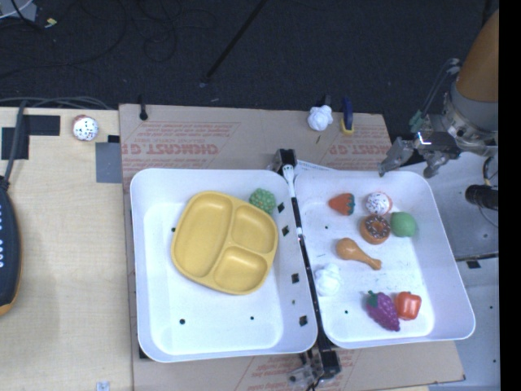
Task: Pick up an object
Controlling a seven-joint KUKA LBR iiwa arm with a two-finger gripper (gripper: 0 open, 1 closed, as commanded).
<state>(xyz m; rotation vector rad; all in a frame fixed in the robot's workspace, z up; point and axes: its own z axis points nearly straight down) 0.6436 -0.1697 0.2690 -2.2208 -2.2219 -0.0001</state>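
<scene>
No object is picked yet; the step in hand looks like the approach. The nearest candidates, a strawberry (343, 204), a white ball (378, 202), a donut (375, 229) and a green fruit (403, 224), lie in the far part of the right bin (444, 283). The hand (411, 158) hovers over that bin's far right corner, fingers spread wide and holding nothing, the toys just left and nearer. Next it must move over one toy and descend. The left bin (155, 300) holds a yellow tray (226, 241).

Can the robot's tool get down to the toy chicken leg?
Probably yes. The tool hangs over the right bin's far corner, and the chicken leg lies in the open with nothing on top of it.
</scene>
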